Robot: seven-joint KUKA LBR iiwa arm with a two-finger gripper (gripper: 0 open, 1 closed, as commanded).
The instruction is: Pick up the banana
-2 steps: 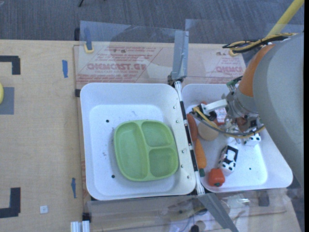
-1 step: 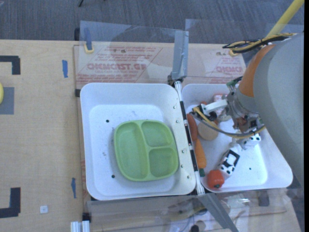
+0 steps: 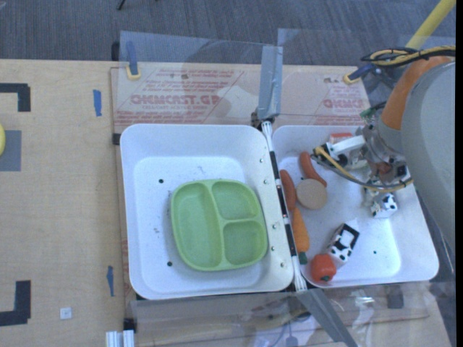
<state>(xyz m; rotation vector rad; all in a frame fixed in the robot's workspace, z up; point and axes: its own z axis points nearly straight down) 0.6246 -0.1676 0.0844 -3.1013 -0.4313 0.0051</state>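
Observation:
My gripper [image 3: 379,185] hangs low over the right part of the right bin [image 3: 412,266], its wrist and the grey arm covering the bin's far right corner. Just below the gripper lies a small black-and-white toy [image 3: 384,205]; whether they touch I cannot tell. Whatever lies under the arm is hidden.
In the right bin lie a red sausage [image 3: 312,168], a tan round disc [image 3: 312,194], an orange carrot [image 3: 294,212], a black-and-white cow toy [image 3: 343,243] and a red tomato [image 3: 323,267]. The left bin [image 3: 145,157] holds a green divided plate [image 3: 184,230].

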